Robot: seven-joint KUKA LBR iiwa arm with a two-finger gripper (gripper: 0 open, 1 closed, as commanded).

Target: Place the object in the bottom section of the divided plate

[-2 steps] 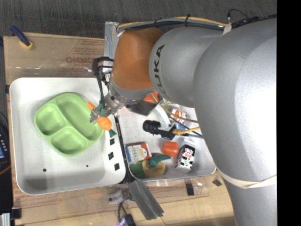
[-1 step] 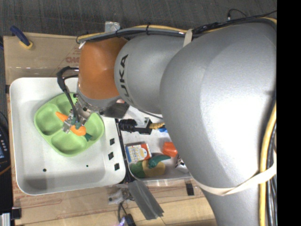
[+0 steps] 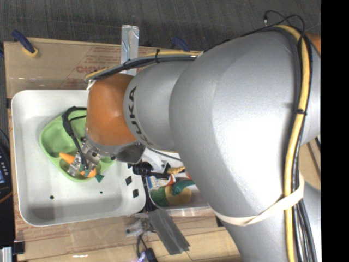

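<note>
tool (image 3: 82,165) over green divided plate (image 3: 52,138), left bin (image 3: 27,162)

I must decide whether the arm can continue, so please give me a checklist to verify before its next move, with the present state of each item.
1. Green divided plastic plate lies inside the left shallow white bin: ok.
2. Two-finger gripper is over the plate's lower part: ok.
3. Small orange object lies on the plate beside the gripper: ok.
4. Object held between the fingers: cannot tell.
5. Which section the object occupies: cannot tell, the grey arm hides the dividers.
</note>
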